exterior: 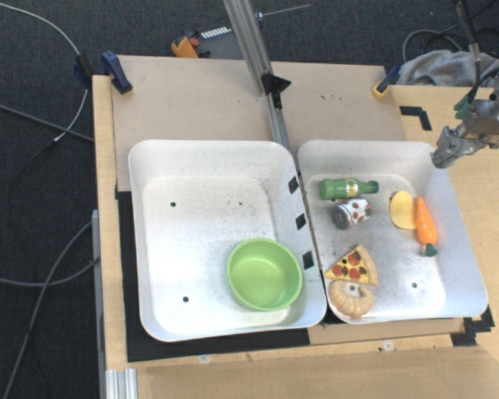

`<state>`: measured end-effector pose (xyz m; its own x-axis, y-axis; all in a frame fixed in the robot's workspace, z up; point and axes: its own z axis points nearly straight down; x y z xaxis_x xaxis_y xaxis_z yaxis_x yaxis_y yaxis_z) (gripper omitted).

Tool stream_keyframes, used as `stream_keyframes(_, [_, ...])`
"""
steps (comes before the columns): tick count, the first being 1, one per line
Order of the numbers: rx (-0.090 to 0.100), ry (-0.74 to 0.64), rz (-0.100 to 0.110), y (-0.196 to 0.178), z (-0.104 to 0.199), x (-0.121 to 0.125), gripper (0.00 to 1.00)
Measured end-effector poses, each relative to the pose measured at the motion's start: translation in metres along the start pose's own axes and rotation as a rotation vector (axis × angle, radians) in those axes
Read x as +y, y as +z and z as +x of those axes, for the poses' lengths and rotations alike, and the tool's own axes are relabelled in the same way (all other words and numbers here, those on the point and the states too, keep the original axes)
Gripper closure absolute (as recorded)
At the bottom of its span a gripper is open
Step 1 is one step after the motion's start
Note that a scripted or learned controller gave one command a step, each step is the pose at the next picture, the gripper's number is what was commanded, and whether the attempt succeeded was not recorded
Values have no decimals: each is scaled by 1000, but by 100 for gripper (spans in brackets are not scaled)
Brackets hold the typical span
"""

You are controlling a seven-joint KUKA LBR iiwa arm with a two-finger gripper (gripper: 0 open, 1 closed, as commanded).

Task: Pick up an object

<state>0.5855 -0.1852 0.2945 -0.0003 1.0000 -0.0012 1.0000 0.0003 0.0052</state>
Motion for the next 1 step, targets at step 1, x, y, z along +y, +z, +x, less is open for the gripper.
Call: stream_keyframes(1, [2,-4,4,4,53,-9,100])
